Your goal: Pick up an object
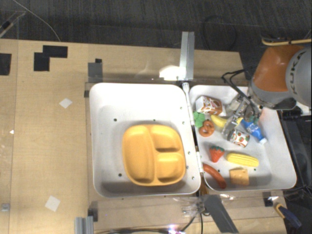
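Note:
The right bin [285,152] holds several toy foods. My gripper [235,124] hangs low over its middle, reaching in from the right. Just below it lies a white and red carton [241,139], and a blue bottle [255,131] sits to its right. A yellow banana [219,121], a brown pretzel [206,128] and a green piece [199,117] lie to its left. A second printed carton [209,105] lies at the back. Nearer the front are a strawberry [217,153], a corn cob [243,159], a red sausage [214,175] and a bread piece [239,176].
The left bin [105,130] holds a yellow divided plate [153,155]. A raised rim [191,130] separates the two bins. The grey arm with its orange band [270,72] crosses the right bin's back right corner. A metal post [187,52] stands behind the bins.

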You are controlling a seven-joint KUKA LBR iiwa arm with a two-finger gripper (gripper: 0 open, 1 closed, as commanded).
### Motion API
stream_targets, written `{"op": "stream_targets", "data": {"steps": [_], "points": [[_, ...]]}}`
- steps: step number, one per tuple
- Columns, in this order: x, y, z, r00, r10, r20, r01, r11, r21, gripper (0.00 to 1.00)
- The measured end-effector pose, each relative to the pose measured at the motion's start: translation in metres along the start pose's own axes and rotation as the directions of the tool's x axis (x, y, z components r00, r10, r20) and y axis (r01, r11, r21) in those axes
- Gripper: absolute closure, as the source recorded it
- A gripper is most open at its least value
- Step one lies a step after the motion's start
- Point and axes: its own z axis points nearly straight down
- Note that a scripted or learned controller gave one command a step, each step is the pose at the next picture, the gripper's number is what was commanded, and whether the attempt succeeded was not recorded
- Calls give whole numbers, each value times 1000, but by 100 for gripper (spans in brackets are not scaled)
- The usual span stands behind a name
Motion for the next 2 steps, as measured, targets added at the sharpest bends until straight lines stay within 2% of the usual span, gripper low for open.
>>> {"op": "stream_targets", "data": {"steps": [1, 2], "points": [[-3, 3, -15, 1000, -8, 13, 8, 1000, -2, 100], [16, 45, -94, 991, 133, 10, -133, 991, -5, 100]]}}
